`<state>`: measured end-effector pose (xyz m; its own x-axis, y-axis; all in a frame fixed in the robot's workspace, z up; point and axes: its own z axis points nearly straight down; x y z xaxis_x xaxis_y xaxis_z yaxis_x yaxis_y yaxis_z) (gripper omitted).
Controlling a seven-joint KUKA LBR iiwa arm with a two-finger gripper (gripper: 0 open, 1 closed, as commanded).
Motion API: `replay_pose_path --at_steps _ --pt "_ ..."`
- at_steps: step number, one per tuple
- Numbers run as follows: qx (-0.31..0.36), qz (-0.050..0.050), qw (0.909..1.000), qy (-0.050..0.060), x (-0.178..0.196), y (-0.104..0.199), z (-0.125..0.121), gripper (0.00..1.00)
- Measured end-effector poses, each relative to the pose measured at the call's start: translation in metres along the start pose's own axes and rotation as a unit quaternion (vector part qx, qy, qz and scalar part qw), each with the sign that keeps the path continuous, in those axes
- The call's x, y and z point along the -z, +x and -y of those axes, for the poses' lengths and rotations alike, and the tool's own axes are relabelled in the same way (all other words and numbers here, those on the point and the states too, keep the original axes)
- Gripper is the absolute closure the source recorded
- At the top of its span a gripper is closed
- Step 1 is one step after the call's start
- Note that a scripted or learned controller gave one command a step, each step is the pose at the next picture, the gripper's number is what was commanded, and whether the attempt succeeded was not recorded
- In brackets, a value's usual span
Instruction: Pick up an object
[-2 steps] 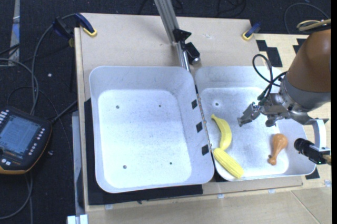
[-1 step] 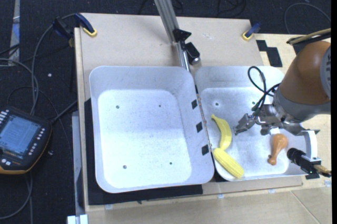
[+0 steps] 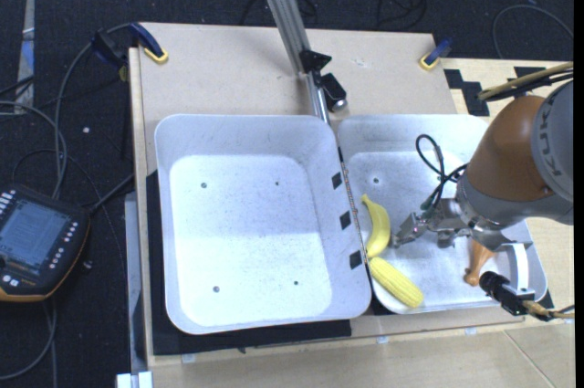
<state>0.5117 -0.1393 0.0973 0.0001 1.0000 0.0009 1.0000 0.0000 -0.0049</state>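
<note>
Camera view: gripper [image 3: 408,231] low in the right bin [image 3: 401,160], just beside the banana [image 3: 377,226] at its left wall; finger state cannot be told. Jaws should be centred across the fruit before closing.

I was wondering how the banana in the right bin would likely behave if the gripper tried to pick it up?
The banana looks curved and smooth-skinned, so it may pivot or slip between narrow fingers. It lies close against the bin's left wall, beside a corn cob, which probably limits finger room. It appears stiff enough to lift whole; whether it is real or plastic is unclear.
</note>
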Motion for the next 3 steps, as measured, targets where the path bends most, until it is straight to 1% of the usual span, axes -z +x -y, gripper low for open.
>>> replay_pose_path --at_steps 1,2,3 --pt "0.0 0.0 1.0 -0.003 0.013 0.0 -0.001 1.0" --pt "0.001 0.001 1.0 -0.005 0.069 0.008 -0.008 1.0" --pt "0.0 0.001 1.0 -0.005 0.131 0.008 -0.006 1.0"
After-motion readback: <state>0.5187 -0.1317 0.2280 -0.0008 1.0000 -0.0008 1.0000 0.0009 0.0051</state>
